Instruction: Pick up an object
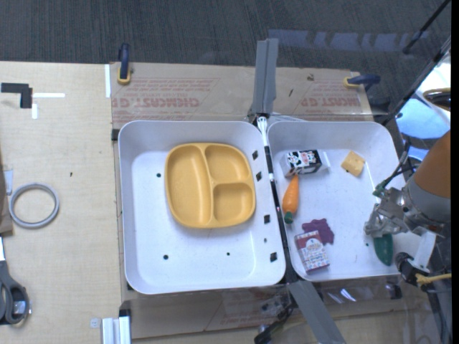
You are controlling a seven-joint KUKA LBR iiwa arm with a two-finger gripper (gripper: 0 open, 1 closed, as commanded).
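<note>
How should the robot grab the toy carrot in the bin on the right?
Probably from straight above, closing across the carrot's orange middle. It lies flat and lengthwise beside the divider, green end nearest the camera, so its narrow width suits the fingers. The milk carton sits close by its tip, so grip lower down.

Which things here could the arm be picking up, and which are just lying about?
Belonging to the job: gripper, green object beside it, carrot, cow-print carton, cracker, purple piece, red packet.

Lying about: yellow divided plate, tape roll, scissors, clamps.
</note>
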